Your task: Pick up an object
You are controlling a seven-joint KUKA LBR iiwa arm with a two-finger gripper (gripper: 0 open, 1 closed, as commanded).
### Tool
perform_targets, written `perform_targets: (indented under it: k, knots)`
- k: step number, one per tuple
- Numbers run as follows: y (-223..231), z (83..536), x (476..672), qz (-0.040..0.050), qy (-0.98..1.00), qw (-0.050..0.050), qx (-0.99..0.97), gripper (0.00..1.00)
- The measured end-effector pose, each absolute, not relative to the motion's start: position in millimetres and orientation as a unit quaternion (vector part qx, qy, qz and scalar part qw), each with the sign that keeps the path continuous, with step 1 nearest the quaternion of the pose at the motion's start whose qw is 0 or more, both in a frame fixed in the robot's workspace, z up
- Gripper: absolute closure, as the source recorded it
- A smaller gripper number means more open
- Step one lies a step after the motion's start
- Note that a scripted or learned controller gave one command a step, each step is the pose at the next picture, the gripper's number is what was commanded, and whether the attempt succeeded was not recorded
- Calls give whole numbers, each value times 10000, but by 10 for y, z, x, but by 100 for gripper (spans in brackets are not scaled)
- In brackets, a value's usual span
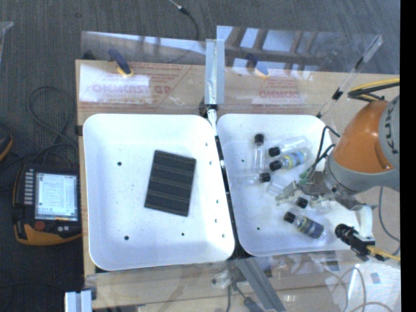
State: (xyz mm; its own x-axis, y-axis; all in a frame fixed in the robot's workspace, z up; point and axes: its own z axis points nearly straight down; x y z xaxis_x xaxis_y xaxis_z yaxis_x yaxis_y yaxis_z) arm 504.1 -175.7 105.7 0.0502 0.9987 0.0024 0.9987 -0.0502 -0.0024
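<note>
Right now my gripper [296, 190] sits low in the right bin [247, 236] among small clear vials [286, 158], near its right wall; finger spread I cannot tell. Left of it, open floor reaches the divider.

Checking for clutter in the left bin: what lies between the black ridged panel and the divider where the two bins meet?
Nothing: the camera view shows bare white floor of the left bin between the black ridged panel and the divider.
</note>
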Motion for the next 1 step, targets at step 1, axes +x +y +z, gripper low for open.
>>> perform_targets:
  k: [1]
  knots:
    - [-2039,908,5910,-48,-7258,-63,-6878,0]
